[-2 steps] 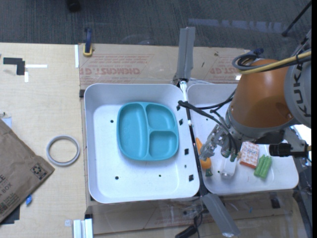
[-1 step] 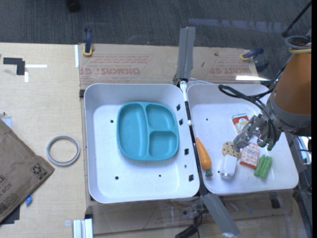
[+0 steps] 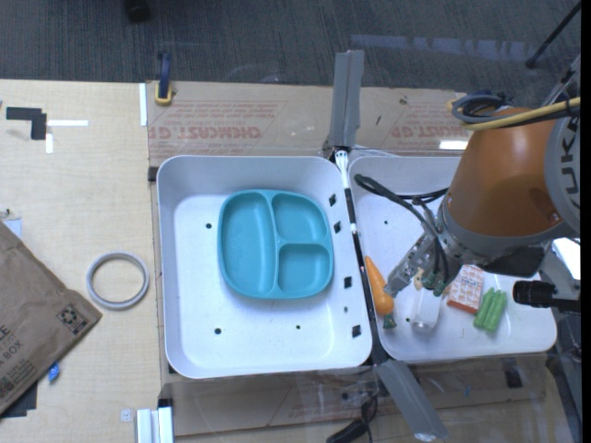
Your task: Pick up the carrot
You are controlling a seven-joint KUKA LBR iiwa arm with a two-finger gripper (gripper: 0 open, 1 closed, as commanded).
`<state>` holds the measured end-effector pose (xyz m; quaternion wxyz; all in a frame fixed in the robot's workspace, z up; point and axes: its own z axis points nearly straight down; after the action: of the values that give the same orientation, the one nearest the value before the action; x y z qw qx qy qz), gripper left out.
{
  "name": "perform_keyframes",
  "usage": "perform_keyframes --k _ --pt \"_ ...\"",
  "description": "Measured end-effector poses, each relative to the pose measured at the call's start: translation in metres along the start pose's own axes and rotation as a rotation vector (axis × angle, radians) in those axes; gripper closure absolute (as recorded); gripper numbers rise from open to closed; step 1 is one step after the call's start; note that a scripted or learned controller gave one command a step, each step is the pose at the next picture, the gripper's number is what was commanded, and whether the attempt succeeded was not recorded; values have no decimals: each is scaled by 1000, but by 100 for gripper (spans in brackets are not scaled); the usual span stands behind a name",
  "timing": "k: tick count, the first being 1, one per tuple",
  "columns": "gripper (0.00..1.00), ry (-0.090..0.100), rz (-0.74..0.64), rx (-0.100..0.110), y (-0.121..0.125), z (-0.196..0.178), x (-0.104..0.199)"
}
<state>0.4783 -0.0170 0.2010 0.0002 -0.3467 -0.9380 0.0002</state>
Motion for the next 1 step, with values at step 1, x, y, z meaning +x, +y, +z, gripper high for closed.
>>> perform_keyframes --k 1 --pt "0 0 1 0 0 0 0"
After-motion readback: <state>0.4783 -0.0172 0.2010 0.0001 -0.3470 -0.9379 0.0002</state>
